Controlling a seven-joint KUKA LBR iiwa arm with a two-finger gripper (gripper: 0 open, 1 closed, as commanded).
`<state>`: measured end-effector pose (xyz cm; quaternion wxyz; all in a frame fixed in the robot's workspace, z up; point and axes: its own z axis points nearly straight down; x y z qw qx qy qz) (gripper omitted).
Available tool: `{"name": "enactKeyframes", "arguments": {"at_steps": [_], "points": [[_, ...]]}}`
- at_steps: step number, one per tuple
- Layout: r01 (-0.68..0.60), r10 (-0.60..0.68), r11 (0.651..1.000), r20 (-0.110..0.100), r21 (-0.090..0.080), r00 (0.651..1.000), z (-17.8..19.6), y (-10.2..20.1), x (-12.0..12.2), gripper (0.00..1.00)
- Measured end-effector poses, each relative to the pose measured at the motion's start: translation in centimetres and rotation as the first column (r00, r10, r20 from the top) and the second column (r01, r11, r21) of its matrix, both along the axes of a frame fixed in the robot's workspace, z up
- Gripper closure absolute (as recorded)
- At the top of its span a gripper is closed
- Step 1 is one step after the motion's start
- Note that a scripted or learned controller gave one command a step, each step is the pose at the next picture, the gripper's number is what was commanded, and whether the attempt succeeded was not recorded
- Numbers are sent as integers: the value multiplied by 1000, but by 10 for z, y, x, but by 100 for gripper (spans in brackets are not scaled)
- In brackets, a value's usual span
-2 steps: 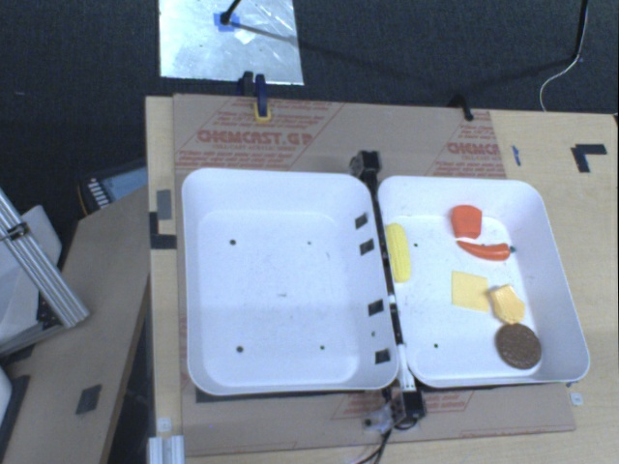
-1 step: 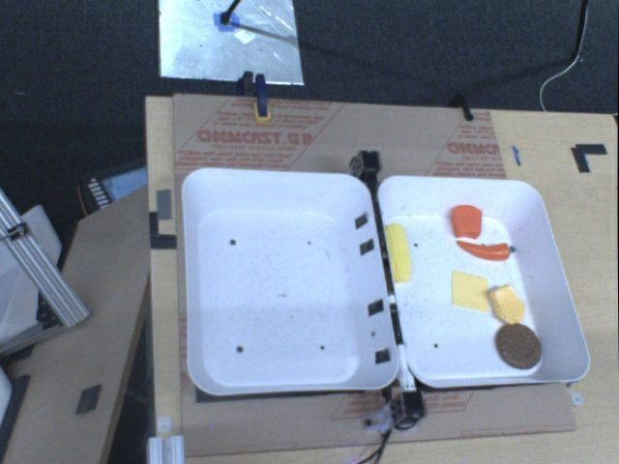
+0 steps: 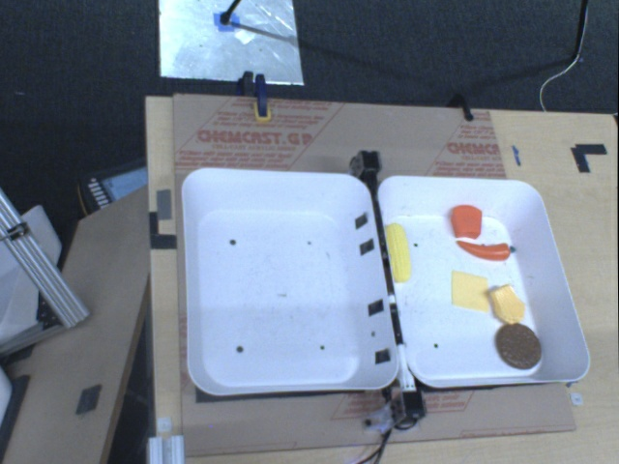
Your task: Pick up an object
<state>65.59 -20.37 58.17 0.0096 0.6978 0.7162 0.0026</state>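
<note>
Candidate objects lie in the right shallow white plastic bin [image 3: 556, 249]; the isolated yellow corn cob [image 3: 397, 251] near its left wall suits a vertical approach, end effector state indeterminable.

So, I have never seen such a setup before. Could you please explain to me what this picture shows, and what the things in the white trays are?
This is one picture from a camera fixed above a workbench, looking down at a slant. The bench carries two shallow white bins side by side, resting on a cardboard sheet. A robot arm is meant to pick up an object here.

The right bin holds small toy-like pieces: a yellow corn cob near its left wall, an orange block, a red chili shape, a flat pale yellow slice, a smaller yellow chunk touching it, and a round brown disc.

The left bin sits beside it. Nothing is being held at this moment.
</note>
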Motion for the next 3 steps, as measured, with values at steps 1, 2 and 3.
{"name": "enactKeyframes", "arguments": {"at_steps": [1,2,3], "points": [[-4,4,1000,5,-3,1000,12,1,0,100],[-5,5,1000,4,-2,1000,12,1,0,0],[-10,10,1000,9,-5,1000,24,2,1,100]]}}
